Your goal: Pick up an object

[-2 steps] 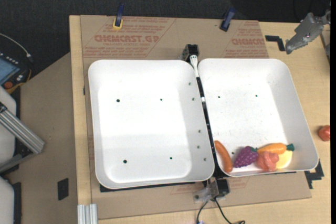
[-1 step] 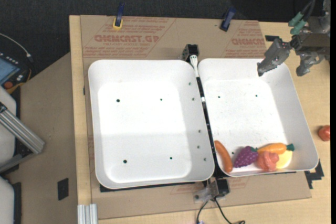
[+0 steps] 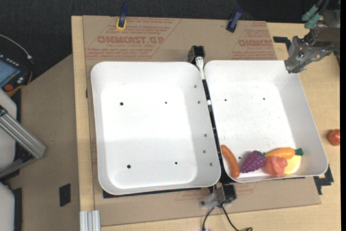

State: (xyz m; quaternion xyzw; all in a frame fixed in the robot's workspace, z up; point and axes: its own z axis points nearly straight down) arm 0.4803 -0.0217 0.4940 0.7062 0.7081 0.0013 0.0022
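Note:
Toy food lies along the near edge of the right bin (image 3: 254, 116): an orange sausage-like piece (image 3: 230, 160), a purple grape bunch (image 3: 252, 161), a carrot (image 3: 282, 153) with a green tip, and a pink and yellow piece (image 3: 278, 166). My gripper (image 3: 296, 64) hangs at the right bin's far right corner, well away from the toys. Nothing shows between its fingers.
The left bin (image 3: 148, 121) lies beside the right one on a cardboard sheet (image 3: 162, 35). A small red object (image 3: 334, 137) sits on the bench to the right of the right bin. Blue clips (image 3: 122, 20) hold the cardboard at the far edge.

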